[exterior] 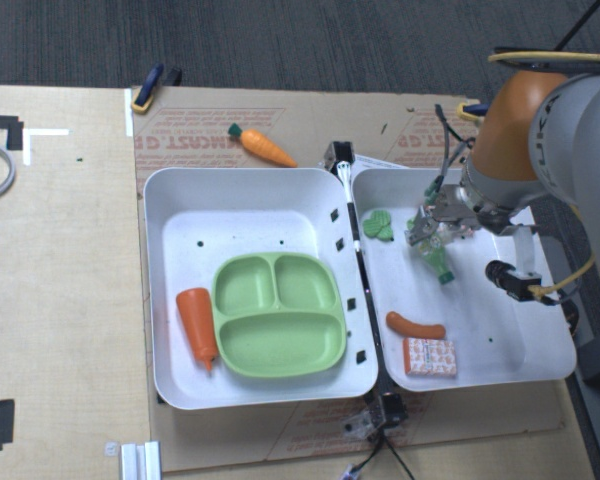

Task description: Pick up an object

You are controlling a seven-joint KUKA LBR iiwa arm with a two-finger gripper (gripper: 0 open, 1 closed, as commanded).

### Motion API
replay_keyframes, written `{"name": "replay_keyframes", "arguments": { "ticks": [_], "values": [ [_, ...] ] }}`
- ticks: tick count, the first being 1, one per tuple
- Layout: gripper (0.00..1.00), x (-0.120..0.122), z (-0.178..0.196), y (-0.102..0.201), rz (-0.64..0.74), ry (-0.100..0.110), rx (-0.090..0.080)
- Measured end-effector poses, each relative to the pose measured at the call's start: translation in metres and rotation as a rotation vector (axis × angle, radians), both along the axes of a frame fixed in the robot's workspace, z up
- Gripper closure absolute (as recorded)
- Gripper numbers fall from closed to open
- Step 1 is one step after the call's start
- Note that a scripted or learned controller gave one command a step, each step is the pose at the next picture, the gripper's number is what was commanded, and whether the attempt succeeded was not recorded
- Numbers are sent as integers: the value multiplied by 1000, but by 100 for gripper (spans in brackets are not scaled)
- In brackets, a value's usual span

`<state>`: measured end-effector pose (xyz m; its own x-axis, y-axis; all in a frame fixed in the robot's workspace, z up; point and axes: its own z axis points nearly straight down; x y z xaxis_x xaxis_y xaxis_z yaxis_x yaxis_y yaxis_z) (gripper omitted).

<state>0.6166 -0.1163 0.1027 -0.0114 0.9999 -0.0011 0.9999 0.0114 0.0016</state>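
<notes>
My gripper (432,232) hangs low over the upper middle of the right bin (500,353), reaching in from the right. A small green object (440,263) pokes out just below it, touching or very close to the gripper's tip. A leafy green piece (378,226) lies to the gripper's left near the bin wall. Nearer the front of this bin lie an orange sausage (416,324) and a pink-and-white packet (429,357).
The left bin (170,218) holds a green divided plate (279,314) and an orange carrot-shaped item (196,326) beside it. A toy carrot (263,145) lies on the cardboard behind the bins. A blue-and-yellow clip (147,87) sits at the back left.
</notes>
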Motion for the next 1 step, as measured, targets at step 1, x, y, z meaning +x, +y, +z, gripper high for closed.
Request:
{"name": "replay_keyframes", "arguments": {
  "ticks": [1],
  "values": [
    [100, -29, 89, 37, -142, 2, 0]
  ]
}}
